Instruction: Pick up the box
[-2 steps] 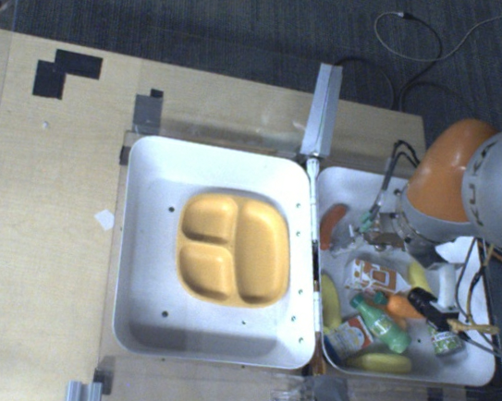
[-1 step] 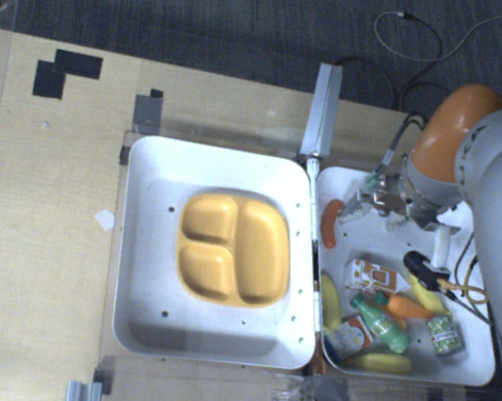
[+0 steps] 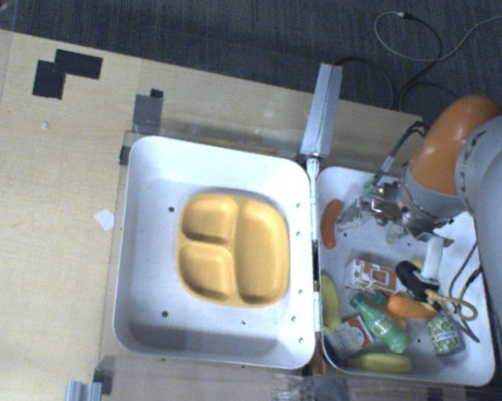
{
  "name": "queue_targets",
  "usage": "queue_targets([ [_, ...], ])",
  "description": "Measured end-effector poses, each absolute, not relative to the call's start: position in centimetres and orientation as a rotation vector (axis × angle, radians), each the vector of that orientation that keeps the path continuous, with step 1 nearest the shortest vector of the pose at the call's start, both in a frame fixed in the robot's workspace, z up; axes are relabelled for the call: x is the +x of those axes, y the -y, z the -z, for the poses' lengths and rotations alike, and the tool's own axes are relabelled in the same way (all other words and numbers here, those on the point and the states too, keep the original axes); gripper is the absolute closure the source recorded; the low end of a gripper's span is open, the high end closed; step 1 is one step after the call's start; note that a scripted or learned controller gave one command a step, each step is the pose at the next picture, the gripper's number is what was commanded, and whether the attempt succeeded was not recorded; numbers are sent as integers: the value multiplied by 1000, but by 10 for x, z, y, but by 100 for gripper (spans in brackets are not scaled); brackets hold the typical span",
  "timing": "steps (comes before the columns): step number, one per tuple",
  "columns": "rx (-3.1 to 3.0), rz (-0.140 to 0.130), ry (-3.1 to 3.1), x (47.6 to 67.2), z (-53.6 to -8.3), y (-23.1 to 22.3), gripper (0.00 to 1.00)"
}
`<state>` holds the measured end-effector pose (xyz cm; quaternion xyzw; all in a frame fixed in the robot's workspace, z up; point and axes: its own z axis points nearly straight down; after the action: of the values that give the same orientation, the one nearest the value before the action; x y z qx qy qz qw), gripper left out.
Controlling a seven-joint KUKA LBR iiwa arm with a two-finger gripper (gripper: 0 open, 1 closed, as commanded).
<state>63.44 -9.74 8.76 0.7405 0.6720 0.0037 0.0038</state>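
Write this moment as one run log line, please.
arm: over right bin far end | hand: above bin floor, nothing seen held | box: lying mid-bin, untouched | left bin: yellow tray | step: pick not done

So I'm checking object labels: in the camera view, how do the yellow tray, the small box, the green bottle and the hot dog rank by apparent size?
1. Yellow tray, by far the largest.
2. Green bottle and small box: look alike, not ranked.
3. Hot dog, smallest, narrowly.
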Motion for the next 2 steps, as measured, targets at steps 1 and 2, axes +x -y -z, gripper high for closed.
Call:
queue_targets([
  [1,2348,-8,-2079,671,-87,96,0],
  [2,2449,-11,-1960,602,-88,100,0],
])
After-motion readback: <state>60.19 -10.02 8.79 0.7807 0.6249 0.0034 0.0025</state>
